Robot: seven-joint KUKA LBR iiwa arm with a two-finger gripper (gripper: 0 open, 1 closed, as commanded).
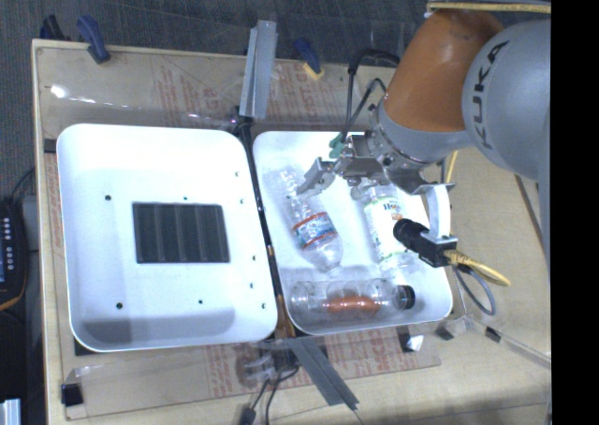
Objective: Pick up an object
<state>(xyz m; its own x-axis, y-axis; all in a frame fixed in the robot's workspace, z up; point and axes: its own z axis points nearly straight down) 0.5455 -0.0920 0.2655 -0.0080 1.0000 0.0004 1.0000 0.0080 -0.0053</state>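
Camera view: jaws (329, 170) perhaps touching clear bottle (312, 225) in right bin (271, 147)

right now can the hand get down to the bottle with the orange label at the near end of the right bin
Probably yes. The bottle with the orange label lies on its side along the near wall of the right bin, with nothing on top of it. The hand hovers at the far end over two other bottles, so it must travel.

Two shallow white plastic bins (159, 147) were seen, the left marked with a dark ribbed rectangular panel (181, 232). Clear plastic bottles (314, 231) carried blue-and-red, green-and-white (382, 224) and orange (348, 300) labels. The grey arm (510, 95) was banded orange.
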